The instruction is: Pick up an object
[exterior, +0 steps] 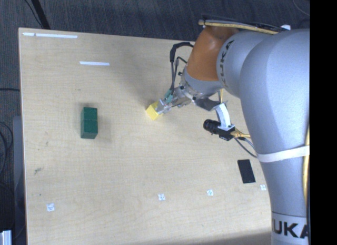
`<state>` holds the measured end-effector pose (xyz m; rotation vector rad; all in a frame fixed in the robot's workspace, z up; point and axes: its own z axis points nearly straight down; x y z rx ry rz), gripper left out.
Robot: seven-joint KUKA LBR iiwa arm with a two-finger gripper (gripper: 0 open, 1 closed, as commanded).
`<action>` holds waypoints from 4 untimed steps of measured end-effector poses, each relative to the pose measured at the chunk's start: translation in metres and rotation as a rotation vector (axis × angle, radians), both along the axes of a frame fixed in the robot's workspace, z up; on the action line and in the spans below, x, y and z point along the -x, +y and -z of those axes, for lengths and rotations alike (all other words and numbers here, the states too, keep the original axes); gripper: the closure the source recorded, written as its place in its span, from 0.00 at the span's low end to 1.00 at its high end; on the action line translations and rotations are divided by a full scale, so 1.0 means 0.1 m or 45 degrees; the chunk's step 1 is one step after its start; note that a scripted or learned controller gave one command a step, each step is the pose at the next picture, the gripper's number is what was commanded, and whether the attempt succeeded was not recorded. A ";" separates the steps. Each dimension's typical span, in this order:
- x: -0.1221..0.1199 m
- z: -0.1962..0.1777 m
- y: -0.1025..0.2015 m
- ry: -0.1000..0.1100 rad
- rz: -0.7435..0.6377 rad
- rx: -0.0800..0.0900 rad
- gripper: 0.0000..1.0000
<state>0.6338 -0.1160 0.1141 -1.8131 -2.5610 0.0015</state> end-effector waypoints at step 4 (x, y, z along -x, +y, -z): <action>0.00 -0.78 0.31 -0.002 -0.208 0.001 1.00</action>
